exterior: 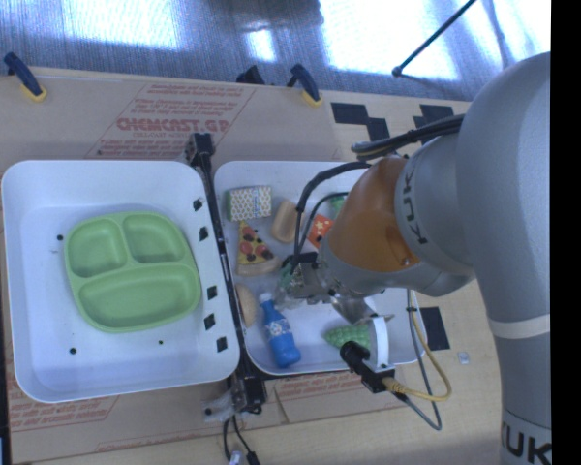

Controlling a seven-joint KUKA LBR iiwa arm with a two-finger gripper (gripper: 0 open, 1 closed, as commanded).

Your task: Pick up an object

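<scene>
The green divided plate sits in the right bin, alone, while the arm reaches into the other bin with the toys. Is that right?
Not quite. The camera view shows the green divided plate alone in the left bin; the arm reaches into the right bin, among the toys.

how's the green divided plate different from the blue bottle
The green divided plate lies in the left white bin; the blue plastic bottle lies in the right white bin among other items. The plate is wide, flat and far bigger; the bottle is slim and on its side. Neither is being held.
</scene>
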